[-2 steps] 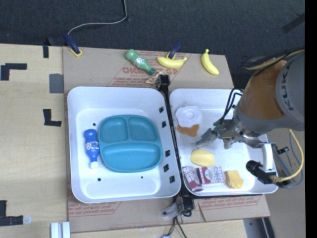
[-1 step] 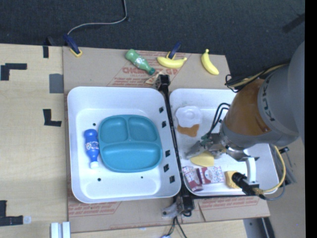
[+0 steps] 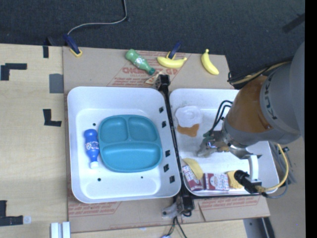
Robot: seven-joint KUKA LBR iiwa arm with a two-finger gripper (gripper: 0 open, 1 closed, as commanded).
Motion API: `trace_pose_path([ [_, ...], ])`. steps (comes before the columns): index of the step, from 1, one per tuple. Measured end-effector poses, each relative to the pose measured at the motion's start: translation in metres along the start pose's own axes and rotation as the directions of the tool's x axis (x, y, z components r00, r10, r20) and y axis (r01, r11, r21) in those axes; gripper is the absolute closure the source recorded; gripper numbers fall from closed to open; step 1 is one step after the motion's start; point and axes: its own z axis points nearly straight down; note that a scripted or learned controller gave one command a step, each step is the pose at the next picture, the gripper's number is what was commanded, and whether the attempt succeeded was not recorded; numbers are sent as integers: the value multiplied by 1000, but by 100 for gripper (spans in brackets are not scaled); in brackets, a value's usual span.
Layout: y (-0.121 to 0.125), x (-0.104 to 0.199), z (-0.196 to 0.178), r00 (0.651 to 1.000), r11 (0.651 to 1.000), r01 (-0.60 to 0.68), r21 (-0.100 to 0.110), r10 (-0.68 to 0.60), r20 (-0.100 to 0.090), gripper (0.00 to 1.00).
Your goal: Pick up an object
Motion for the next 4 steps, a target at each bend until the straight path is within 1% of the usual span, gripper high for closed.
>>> trace_pose_path([
  [1,0,0,0,1000,1000,0,0,0,0,0],
  [2,38,3,12,1000,1000,2,5,-2,-2,0],
  [3,76,-1,12,1000,1000,2,3,-2,-2,0],
  [4,126,5,12,1000,1000,3,2,-3,-1,0],
])
